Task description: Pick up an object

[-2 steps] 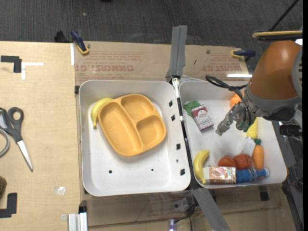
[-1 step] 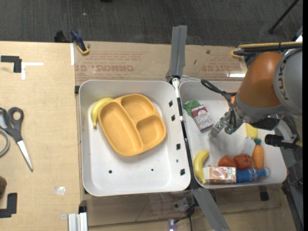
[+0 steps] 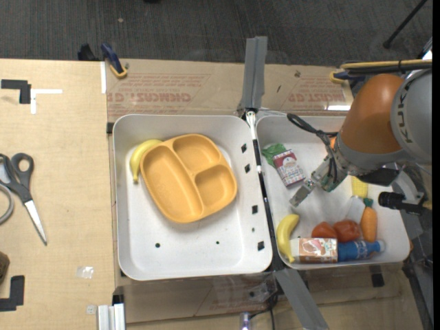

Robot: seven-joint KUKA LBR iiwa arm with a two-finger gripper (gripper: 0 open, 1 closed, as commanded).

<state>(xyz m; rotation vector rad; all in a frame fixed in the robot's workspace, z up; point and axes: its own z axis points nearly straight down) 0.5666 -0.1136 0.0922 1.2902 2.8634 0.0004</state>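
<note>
Two white bins side by side on the bench. Left bin (image 3: 137,253): a yellow divided plate (image 3: 187,177) with three compartments, lying at a slant; a banana (image 3: 139,158) curves along the plate's upper-left edge, most of it tucked behind the rim, only its outer arc visible.

Right bin (image 3: 275,133): crowded along the near wall. A second banana (image 3: 284,234) at the lower-left corner, touching a small carton (image 3: 317,249) that lies on its side. A blue bottle (image 3: 359,250) lies just beside the carton, end to end with it. Behind these, a red tomato-like item (image 3: 342,229) and an orange carrot (image 3: 369,224), partly overlapping; their outlines run together and are hard to separate. A red-and-white packet (image 3: 289,168) lies on something green (image 3: 273,151) near the bin's upper left; what the green thing is cannot be made out. A yellow item (image 3: 359,186) is mostly covered by the arm.

Arm (image 3: 375,119) enters from the right, its orange band covering the upper right of the bin. Gripper (image 3: 302,194) hangs low over the bin's middle, just below the packet. Its tip reads as one grey blur; whether open or closed cannot be told, and nothing is visibly held in it.

Scissors (image 3: 26,191) on the bench at far left, well apart, cut off at the frame edge.
</note>
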